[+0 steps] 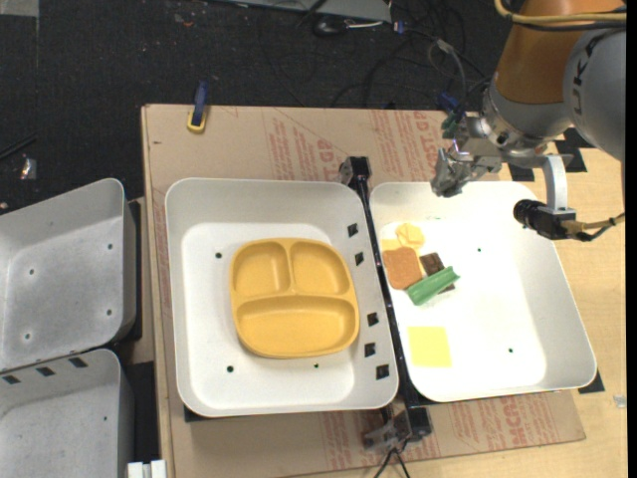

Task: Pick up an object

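Observation:
In the right bin (528, 307), near its left wall, lies a cluster: a small pale yellow piece (409, 235), an orange-brown square (402, 267), a small dark brown block (432, 263) and a green bar (432, 286). A flat yellow square (429, 347) lies alone below them. My gripper (450, 182) hangs over the bin's back left corner, above and right of the cluster, apart from every object. Nothing shows between its fingers.
The left bin (199, 267) holds a yellow divided tray (295, 298). A black divider with clips (373, 277) runs between the bins. Grey lids (60, 267) lie at the far left. A blue-and-yellow clamp (198, 111) sits on the bench's back edge.

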Motion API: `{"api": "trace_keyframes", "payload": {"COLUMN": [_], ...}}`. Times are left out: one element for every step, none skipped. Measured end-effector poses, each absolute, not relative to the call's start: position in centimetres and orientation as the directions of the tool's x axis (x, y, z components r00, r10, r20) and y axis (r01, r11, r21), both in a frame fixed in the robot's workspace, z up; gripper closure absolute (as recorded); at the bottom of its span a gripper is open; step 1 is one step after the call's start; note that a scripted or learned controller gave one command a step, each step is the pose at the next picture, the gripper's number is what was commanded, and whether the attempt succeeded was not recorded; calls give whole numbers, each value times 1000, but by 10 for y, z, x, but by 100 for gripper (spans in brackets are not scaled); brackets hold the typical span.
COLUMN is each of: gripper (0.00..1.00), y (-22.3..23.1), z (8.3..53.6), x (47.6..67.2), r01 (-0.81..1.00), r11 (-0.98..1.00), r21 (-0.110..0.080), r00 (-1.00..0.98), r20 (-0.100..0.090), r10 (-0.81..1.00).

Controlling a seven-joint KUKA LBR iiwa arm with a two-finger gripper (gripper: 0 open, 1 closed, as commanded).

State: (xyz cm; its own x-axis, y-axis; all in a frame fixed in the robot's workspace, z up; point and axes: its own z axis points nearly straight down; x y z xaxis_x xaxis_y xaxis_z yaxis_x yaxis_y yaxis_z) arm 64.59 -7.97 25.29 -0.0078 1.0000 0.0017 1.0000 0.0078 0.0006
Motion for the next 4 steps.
{"api": "trace_keyframes", "payload": {"gripper": [100,100,100,100], "y": [-32,22,80,99], "z": [238,243,238,226], "x": [638,617,598,599], "r01": [1000,1000,1000,1000], "r11": [7,8,8,5], "r21": [-1,-2,-3,-2], "r00": [-7,-8,-8,-5], "r20": [1,2,1,0], "r10": [1000,1000,1000,1000]}}
